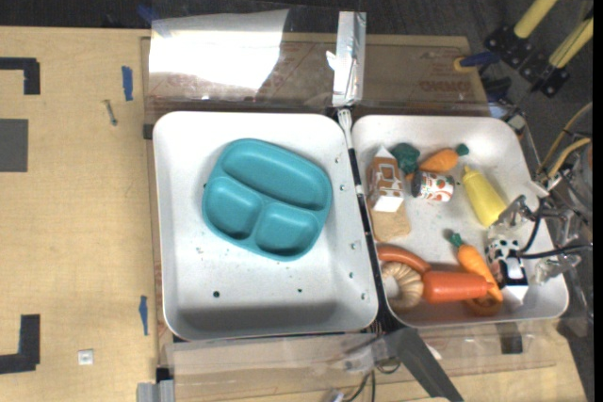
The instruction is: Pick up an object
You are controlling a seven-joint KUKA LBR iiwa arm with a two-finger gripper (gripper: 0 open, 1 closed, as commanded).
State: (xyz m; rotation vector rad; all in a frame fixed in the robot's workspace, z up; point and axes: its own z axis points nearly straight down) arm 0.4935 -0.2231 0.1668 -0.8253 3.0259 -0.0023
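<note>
1. Camera view looks down on the shallow white right-hand bin [443, 135], where the loose toys that could be picked lie. The gripper [509, 246] sits low at this bin's right side amid cables. Its parts blur together there, so I cannot tell whether it is open, closed or gripping anything.
2. The nearest candidates are the small orange toy carrot with a green top [468, 257], just beside the gripper, and the long orange-red plastic sausage [457, 286], which touches it below. The yellow plastic squeeze bottle [482, 196] lies just above, apart from both.
3. The bottle looks the best target: it lies alone with bare floor on either side. A grasp should close across its narrow width, coming straight down over its middle.
4. The carrot and sausage crowd each other and the beige ring-shaped pastry [405, 283], so a closing grasp there may catch two things or push one aside.
5. Edges matter. The carrot and sausage are near the bin's lower right rim, so there is little room between them and the wall.
6. Open room lies along the top of this bin and in its middle, right of the tan toy bread slice [391, 223].
7. The shallow white left-hand bin [184, 202] holds a teal divided plastic plate [267, 198], with bare floor around it.
</note>
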